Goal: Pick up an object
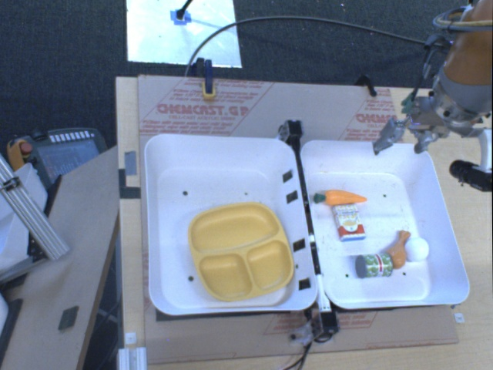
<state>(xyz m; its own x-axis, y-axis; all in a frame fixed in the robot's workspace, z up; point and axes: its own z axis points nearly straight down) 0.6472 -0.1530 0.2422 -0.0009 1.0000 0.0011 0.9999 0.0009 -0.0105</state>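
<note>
Carrot [343, 197] lies in the right bin [439, 199], touching nothing. We see the gripper [407, 134] above the bin's far rim, jaws open and empty. We risk the carrot rolling aside if they descend off-centre.

We take this for a robotics lab or test cell. We see a bench [131, 206] faced with board printed CHEMCAST [202, 109], two white bins [231, 149] clipped side by side, and dark carpet [62, 45] beyond with a taped white sheet [154, 21]. Cables [308, 23] run overhead, a control pendant [65, 153] rests at the left, and an aluminium extrusion [31, 214] leans beside it.
</note>
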